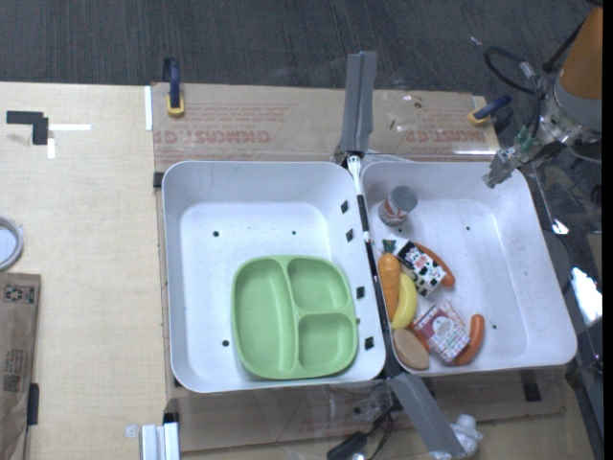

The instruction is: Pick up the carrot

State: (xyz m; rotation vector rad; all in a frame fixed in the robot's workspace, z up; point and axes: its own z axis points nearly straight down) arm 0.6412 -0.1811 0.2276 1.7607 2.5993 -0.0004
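The carrot [388,279] is orange with a green top. It lies along the left wall of the right bin [522,257], pointing toward the front, and touches a yellow banana [406,301] on its right. My gripper [502,169] hangs over the bin's far right corner, well away from the carrot and up to its right, with nothing visible in it. The arm's orange band [584,60] is at the top right edge of the view.
Near the carrot are a small can [398,204], a black-and-white carton [424,266], a red packet [441,332], a sausage [471,339] and a brown round piece [412,351]. The left bin [192,257] holds a green divided plate [295,316]. A grey divider [358,103] stands between the bins.
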